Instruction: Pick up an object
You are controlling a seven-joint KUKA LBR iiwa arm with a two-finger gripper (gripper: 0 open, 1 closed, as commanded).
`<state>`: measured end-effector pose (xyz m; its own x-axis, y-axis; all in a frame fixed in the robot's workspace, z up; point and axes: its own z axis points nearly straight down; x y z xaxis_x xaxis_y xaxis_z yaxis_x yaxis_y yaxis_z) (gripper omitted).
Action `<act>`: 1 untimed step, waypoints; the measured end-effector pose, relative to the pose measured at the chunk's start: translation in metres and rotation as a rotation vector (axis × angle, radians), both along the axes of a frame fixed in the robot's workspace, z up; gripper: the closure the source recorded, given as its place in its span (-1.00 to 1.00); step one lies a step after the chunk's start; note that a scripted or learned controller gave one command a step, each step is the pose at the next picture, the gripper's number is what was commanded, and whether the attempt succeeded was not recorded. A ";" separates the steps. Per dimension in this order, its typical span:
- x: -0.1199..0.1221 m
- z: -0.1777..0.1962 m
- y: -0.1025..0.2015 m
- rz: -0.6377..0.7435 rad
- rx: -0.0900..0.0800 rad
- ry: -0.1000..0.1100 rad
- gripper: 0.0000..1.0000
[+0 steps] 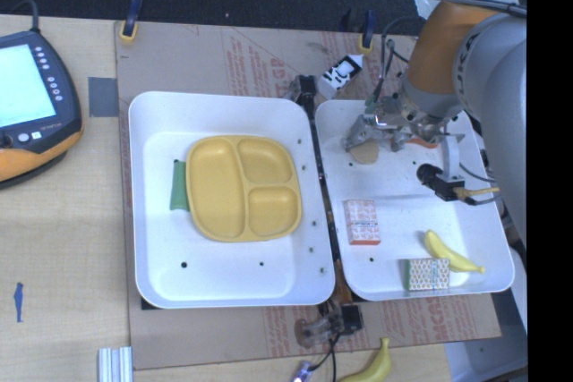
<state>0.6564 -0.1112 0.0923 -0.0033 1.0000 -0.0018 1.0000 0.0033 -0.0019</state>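
At the right bin [403,201] far-left corner, end effector [364,139] right over a tan disc [364,156], grip state can't tell, banana [452,253] toward bin's near-right corner

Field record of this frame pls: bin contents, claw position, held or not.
left bin: yellow divided plate, green item under its left edge
right bin: tan round piece, red-patterned packet, banana, patterned box
claw: over right bin's far side, by the tan round piece
held: nothing visibly held
outside bins: second banana near front edge
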 end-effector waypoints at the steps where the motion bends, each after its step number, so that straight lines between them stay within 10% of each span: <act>1: 0.000 0.000 -0.001 0.000 0.000 0.000 -1.00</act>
<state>0.6564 -0.1121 0.0923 -0.0030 1.0000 -0.0017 1.0000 0.0030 -0.0015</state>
